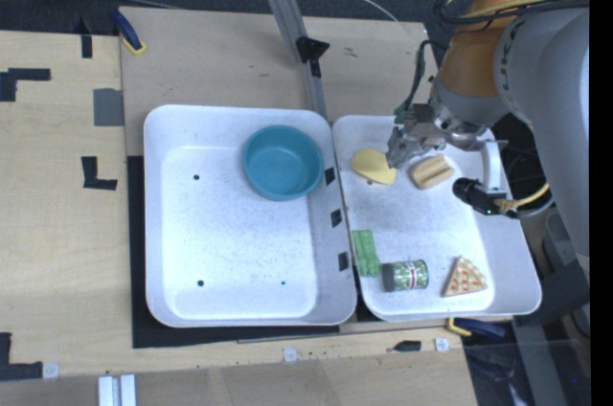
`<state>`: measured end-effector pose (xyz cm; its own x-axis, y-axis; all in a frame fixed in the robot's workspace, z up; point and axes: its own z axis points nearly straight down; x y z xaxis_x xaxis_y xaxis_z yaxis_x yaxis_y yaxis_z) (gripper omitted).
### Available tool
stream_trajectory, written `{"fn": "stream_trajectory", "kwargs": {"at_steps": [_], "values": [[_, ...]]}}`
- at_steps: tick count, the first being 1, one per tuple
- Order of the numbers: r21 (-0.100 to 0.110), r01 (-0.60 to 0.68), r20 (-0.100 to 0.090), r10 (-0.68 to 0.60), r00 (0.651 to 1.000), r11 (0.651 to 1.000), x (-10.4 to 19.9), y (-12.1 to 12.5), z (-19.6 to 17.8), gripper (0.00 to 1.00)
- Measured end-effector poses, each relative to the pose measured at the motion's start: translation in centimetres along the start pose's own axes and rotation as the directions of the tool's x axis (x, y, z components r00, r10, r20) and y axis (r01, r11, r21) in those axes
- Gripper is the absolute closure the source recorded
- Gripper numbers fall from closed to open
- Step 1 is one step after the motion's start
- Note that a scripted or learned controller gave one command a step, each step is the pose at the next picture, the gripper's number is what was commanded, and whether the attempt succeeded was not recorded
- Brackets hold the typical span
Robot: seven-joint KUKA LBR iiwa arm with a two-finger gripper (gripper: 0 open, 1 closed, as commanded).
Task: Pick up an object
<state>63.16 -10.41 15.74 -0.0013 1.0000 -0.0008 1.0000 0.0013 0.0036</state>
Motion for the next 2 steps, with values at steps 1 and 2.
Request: {"fn": "stream_trajectory", "kwargs": {"at_steps": [1,2], "values": [[-0.001,0.000,0.000,0.000,1.000,1.000,0.2,0.2,-6.4,1.00],[-0.002,0.001,0.000,-0.001,1.000,1.000,0.2,0.4,-11.7,1.00]]}}
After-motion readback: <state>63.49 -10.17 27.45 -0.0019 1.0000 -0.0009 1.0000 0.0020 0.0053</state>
